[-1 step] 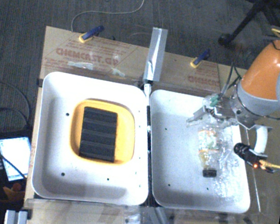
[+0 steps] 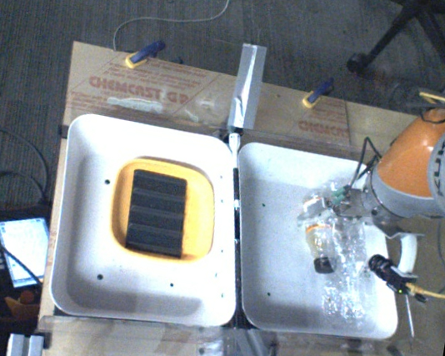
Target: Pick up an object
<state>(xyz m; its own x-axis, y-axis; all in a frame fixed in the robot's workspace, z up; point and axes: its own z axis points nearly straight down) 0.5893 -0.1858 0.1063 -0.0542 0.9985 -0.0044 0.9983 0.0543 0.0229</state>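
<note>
The arm [image 2: 427, 169] reaches into the right bin [image 2: 274, 224] over a crinkled clear plastic item [image 2: 344, 261] lying toward that bin's right side, so this appears to be the descent-to-grasp step. The gripper [image 2: 338, 202] is masked by glare; its state cannot be determined. The left bin [image 2: 81, 217] contains a yellow tray with a black ribbed insert [image 2: 158, 211]; the next move calls for closing firmly on thin, slippery film.
</note>
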